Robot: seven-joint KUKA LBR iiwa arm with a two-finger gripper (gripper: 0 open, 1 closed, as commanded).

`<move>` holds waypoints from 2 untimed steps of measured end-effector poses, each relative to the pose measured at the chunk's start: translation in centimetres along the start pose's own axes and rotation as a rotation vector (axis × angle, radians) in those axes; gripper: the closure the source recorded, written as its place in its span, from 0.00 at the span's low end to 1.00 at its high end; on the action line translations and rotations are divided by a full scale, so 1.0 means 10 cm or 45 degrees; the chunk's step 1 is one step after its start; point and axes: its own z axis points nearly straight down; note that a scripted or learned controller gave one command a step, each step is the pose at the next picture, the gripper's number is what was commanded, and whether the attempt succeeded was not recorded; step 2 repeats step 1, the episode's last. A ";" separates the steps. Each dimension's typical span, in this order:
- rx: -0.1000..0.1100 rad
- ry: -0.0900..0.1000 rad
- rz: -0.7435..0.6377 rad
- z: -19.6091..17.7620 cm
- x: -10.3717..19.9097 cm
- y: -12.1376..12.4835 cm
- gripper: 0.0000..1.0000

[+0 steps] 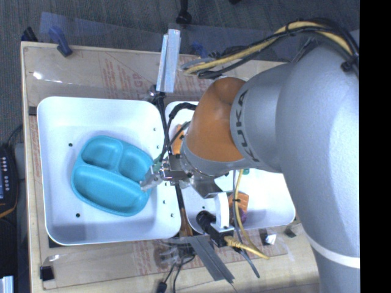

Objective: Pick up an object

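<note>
A blue divided tray (pixel 113 176) lies tilted in the left white bin (pixel 61 118). My gripper (pixel 153 177) reaches in from the right and its fingertips sit at the tray's right rim, near the bin's right wall. The grey arm with its orange band (pixel 214 124) covers most of the right bin (pixel 269 209). Small orange and purple items (pixel 239 205) peek out beside the arm in the right bin.
A yellow cable (pixel 244 50) runs over the arm's top. A metal bar (pixel 167 60) stands at the back between the bins. Black clamps and brackets (pixel 208 255) crowd the bench's front edge.
</note>
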 end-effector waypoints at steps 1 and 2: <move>0.000 0.000 0.000 0.00 0.00 0.00 0.00; 0.000 0.000 0.000 0.00 0.00 0.00 0.00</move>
